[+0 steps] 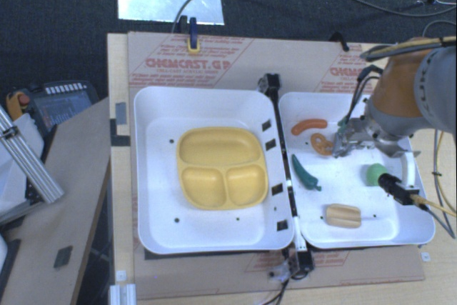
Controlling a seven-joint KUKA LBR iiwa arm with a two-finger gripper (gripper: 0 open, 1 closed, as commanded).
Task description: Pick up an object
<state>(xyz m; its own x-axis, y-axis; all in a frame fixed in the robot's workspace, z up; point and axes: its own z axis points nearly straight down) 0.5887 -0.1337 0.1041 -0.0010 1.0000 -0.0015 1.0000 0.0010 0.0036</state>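
The right bin [400,228] holds several small items: an orange sausage shape [308,126], an orange ring-like piece [321,146], a dark green pepper [305,173], a green ball [375,173] and a tan bread roll [343,216]. My gripper [341,145] hangs low over the upper middle of this bin, right beside the orange ring-like piece. Its tips are small and dark against the bin floor.
The left bin [153,175] holds a yellow divided tray [220,166]. A black divider strip [280,153] runs between the bins. The arm's orange band [400,89] and grey body cover the right bin's far right corner. Cables lie along its right rim.
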